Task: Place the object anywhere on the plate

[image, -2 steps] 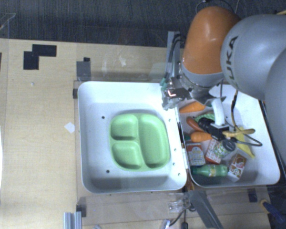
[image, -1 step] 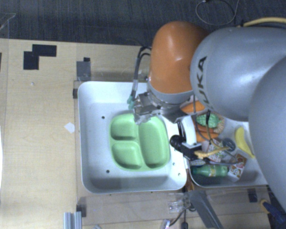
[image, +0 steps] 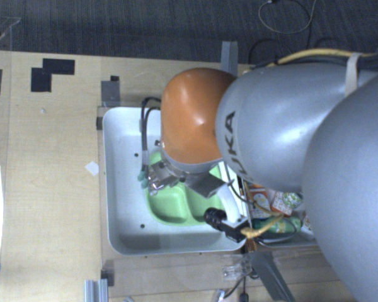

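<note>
Nearest us we see the grey arm (image: 302, 143) with its orange band (image: 192, 115), covering much of the left white bin (image: 123, 168). Beneath it, the gripper (image: 156, 180) hangs over the green plate (image: 170, 206); we cannot tell the fingers' state. Packaged objects (image: 277, 209) lie further right

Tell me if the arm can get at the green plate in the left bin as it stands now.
Probably yes. The arm is already hanging right over the green plate in the left bin, with its gripper at the plate's upper left edge. Nothing lies between them that the view shows.
</note>
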You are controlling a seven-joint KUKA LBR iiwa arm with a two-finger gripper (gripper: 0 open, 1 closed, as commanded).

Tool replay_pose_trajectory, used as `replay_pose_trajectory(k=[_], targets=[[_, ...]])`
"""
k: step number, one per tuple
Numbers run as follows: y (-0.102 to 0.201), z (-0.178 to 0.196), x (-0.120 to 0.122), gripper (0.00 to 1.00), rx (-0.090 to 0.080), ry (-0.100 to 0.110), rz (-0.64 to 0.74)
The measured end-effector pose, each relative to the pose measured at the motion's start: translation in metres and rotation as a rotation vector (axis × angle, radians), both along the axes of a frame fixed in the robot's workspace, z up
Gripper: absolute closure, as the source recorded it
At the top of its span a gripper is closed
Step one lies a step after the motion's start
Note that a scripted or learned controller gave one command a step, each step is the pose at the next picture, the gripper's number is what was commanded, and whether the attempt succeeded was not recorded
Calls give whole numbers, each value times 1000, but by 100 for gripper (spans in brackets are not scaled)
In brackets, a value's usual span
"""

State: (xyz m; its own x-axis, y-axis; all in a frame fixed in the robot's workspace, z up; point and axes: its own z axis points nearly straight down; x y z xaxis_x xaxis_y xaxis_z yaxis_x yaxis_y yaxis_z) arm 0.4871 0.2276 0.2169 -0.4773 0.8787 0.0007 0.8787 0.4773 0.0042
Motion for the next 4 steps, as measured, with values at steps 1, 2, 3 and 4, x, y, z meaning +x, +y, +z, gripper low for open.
replay_pose_trajectory(k=[1, 2, 3, 4], targets=[[-48, -38, 0, 100, 0, 2, -273], [-113, 18, 76, 100, 0, -2, -264], [-20, 15, 16, 100, 0, 2, -300], [3, -3, 13, 100, 0, 0, 60]])
